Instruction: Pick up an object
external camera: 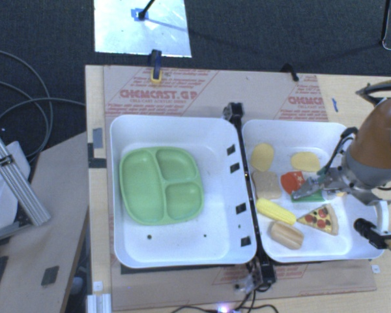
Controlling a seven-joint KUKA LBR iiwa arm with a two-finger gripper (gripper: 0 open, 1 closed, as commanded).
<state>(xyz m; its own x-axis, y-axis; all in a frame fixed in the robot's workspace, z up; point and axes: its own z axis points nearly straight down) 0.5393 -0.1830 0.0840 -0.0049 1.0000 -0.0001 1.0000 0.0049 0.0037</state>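
The desk [182, 87] carries two shallow white bins side by side. The left bin [130, 132] holds a green divided plate [161, 184]. The right bin [280, 132] holds a scatter of toy food. The arm [378, 142] comes in from the right and reaches down into this bin.

Its pincer [307, 191] sits low over the middle of the right bin, touching or just above a red toy piece [290, 181] with something green [311, 197] beside it. Whether it is wide, narrow or gripping cannot be told; the tips blur into the toys.

Around it lie a pale bread slice [268, 185], a corn cob [276, 210], a hot dog bun [286, 235], a pizza slice [320, 219], and two yellow rounds [262, 155] [305, 161].

The red piece looks the likeliest target. It is probably light, stiff, smooth plastic, so it may slip or skid. Closing across its narrower width, near the middle, seems safest.
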